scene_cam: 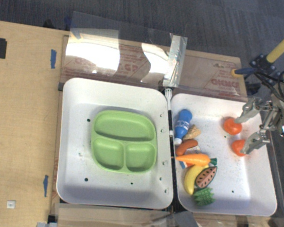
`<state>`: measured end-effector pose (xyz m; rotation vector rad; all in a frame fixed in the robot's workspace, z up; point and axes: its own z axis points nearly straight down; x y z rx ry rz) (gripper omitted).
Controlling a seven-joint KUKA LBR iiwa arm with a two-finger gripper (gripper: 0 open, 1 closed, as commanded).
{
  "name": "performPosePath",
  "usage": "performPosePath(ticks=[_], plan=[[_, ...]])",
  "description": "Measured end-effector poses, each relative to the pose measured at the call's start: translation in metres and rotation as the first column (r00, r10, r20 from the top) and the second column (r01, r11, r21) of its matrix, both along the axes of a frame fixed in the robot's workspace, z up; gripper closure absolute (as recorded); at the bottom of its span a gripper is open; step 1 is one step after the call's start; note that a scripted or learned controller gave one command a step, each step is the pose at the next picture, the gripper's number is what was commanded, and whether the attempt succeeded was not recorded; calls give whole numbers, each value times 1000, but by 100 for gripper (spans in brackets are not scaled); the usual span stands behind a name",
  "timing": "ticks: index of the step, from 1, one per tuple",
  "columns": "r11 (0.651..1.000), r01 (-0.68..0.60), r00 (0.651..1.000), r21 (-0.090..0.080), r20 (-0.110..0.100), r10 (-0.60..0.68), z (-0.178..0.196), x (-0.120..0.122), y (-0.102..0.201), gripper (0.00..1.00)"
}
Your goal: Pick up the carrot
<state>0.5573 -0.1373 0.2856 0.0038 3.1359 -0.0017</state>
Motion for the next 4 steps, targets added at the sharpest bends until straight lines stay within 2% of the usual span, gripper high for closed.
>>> performPosePath(ticks=[1,2,3,4], plan=[[1000,25,1000,5,-16,-25,-147,-1,38,0],[998,-70,998,0,2,70,-189,-2,41,0],[1000,10,1000,2,8,-10,-195,-11,43,0],[996,86,996,1,5,-86,-197,72,12,0]])
